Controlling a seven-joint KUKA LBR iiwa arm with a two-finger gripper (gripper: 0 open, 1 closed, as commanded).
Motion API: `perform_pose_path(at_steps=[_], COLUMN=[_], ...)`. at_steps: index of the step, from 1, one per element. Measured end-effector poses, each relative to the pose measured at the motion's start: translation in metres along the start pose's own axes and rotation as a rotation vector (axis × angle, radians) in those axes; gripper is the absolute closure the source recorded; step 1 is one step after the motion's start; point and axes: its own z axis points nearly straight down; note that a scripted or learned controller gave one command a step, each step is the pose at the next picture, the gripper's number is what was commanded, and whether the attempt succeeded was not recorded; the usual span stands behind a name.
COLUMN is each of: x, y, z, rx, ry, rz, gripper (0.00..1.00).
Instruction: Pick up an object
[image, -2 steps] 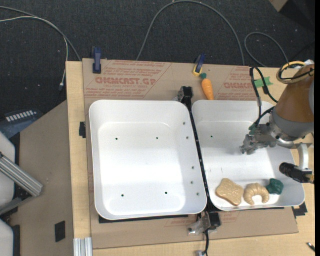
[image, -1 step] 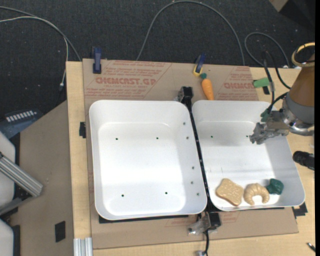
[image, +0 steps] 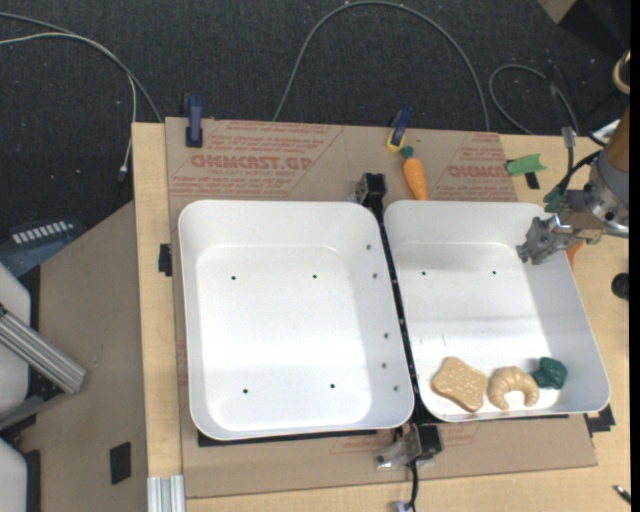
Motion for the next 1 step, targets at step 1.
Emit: perform_pose_path(at_steps=[1], x=[-0.0001], y=[0.0007], z=[-0.0293], rx=[0.003], ry=[0.001], rz=[0.000], gripper=[1.00])
